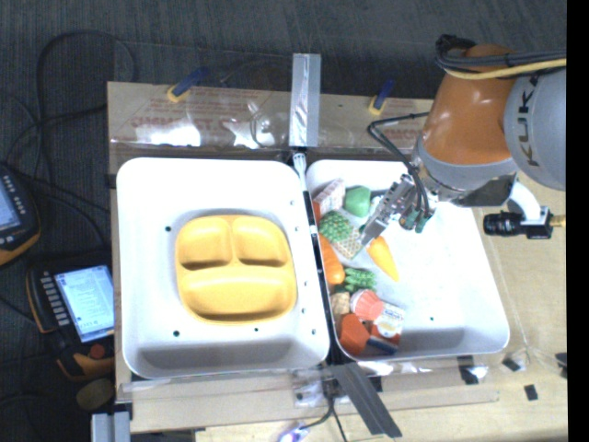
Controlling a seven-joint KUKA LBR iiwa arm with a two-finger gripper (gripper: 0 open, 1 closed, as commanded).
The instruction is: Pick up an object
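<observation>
**Toy food pile, right bin: jaws low over it, grasp unconfirmed**

Toy food (354, 265) lies heaped against the left wall of the right bin (451, 284), running from the top corner down to the front corner. Visible pieces: a green round item (357, 196), a green-and-white chequered piece (342, 231), an orange carrot-like piece (332, 263), a yellow wedge (385, 260) and a red item (352, 330) at the front. Left bin (147, 247) carries a yellow divided tray (236, 267).

Gripper (377, 230) reaches in from the right and points down-left, its tip at the chequered piece and just above the yellow wedge. Jaws: cannot tell whether open or closed; the tip is too small and blurred against the clutter.

Risks, as judged from here:
- Pieces touch and overlap, so closing could catch an edge only and drop it on lift
- Neighbours may be shoved or dragged up together
- Pile sits hard against the bin wall; one side could foul the wall and spoil the closure
</observation>
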